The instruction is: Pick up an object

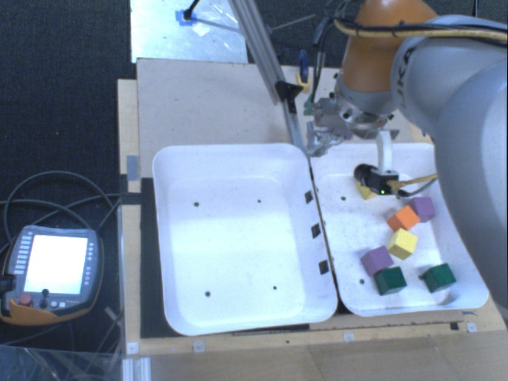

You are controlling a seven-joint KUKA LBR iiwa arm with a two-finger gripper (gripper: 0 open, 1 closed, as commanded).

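1. Nearest the bench's front edge, in the right bin (413, 308), sit two green blocks: the left green (390, 280) and the right green (438, 276), the latter close to the bin's near wall.
2. Just behind, a purple block (376, 259) touches or all but touches the left green. A yellow block (402, 243) sits just beside the purple one.
3. Further back come an orange block (407, 217) and a small purple block (423, 207), packed close together. A yellow scrap (365, 191) lies beyond them, partly hidden.
4. Farthest, the gripper (321, 140) hangs over the far rim where the two bins meet, well apart from every block. I cannot tell whether it is spread or closed, and nothing shows in its grasp.
5. Risks, as I judge them:
   - A descent from here would likely strike the rim or the dividing wall rather than a block.
   - The blocks crowd each other, so closing on one may shove or pinch a neighbour.
   - The right green could be pressed against the wall and slip away.
6. Surface: both bins are smooth white plastic with small dark spots on their floors. The left bin (238, 316) lies beside the right on a pale bench (206, 101).
7. Room: a pendant (51, 272) with looped cable rests near left on dark carpet (63, 70). At the far end a metal pole (258, 38) slants over a grey sheet (171, 22).
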